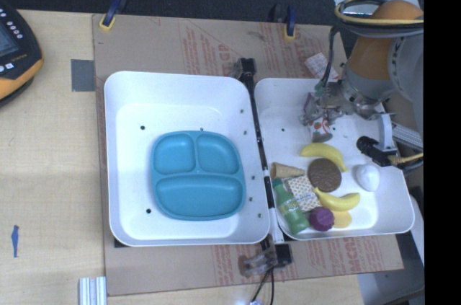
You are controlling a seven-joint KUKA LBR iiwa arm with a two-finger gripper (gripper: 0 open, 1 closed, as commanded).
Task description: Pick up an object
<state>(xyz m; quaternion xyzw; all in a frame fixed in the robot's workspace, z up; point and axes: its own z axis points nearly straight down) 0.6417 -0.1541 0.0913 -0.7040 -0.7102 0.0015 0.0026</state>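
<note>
**Bench, two white bins, arm in from the right**

Pale wooden bench with a brown cardboard sheet under two shallow white bins. In the right bin, the likeliest target: upper banana, yellow and curved, long axis running left to right with a slight downward slant toward the right, lying bare on the bin floor just near of the gripper. Gripper low over the far part of that bin, metal fingers pointing down; how wide apart not clear enough to call, and nothing plainly between them, though a small red-and-white scrap sits right at the tips. Probably a short shift toward the near side and a turn across the fruit's long axis needed before closing.

Just near of the banana: brown round cookie, touching or nearly so. Further on: second banana, purple item, green packet, white egg-like piece to the right. In the left bin, well apart, a blue divided plate.
</note>
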